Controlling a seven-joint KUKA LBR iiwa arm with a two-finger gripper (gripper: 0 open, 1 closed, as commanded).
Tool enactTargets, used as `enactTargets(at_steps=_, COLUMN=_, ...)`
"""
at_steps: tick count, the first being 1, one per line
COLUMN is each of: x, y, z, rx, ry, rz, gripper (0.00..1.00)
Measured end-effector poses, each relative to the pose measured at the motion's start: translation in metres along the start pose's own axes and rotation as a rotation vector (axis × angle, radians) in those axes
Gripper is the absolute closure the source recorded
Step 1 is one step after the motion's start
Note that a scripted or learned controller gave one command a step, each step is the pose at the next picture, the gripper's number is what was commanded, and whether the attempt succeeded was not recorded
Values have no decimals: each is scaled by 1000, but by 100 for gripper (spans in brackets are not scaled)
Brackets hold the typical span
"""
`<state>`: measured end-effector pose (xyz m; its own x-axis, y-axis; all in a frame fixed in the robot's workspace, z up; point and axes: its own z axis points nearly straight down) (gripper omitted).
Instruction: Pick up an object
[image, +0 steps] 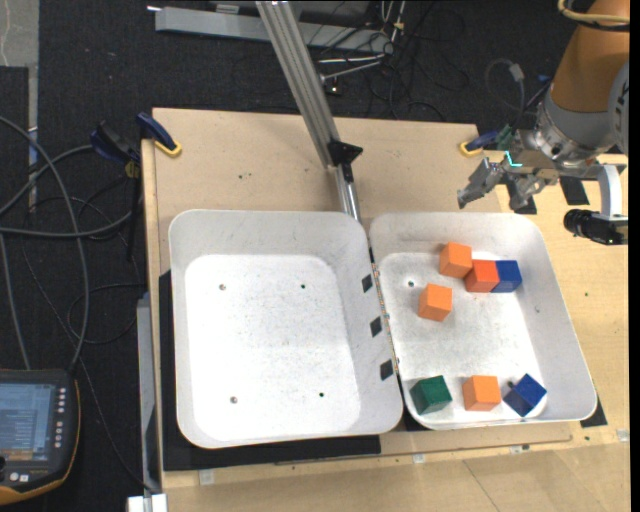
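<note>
Arm: grey KUKA arm with an orange band (588, 60), entering at the 2 o'clock corner, above the bench edge beyond the right bin.
Gripper: two-finger gripper (500, 188), hanging over the bare wood just past the right bin's far rim, at 1 o'clock from the bin's centre; spread wide, nothing between the fingers.
Right bin: shallow white plastic bin (555, 330), holding seven small cubes.
Far cluster: orange cube (455, 259) at 12 o'clock in the bin; red-orange cube (482, 275) just beside it at its 4 o'clock; blue cube (507, 275) touching the red-orange cube at 3 o'clock.
Middle: second orange cube (435, 301), alone, at 7 o'clock from the far cluster, apart from it.
Near row: dark green cube (431, 393) at 7 o'clock in the bin; third orange cube (481, 392) near it at 3 o'clock; second blue cube (524, 394), turned corner-on, just beside that orange cube at 3 o'clock, close to the near rim.
Left bin: matching shallow white bin (200, 330), side by side with the right one, speckled floor.
Bench: pale wooden board (250, 150) under both bins.
Post: slanted metal post (305, 80), running from 12 o'clock down to the gap between the bins.
Pendant: handheld control pendant with an orange rim (30, 430), at 8 o'clock, off the bench.
</note>
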<state>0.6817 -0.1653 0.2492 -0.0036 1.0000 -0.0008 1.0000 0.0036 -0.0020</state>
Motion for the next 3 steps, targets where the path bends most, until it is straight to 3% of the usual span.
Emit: enactTargets(at_steps=3, x=12, y=-4, z=156, rx=-1, ry=-1, rz=-1, gripper=0)
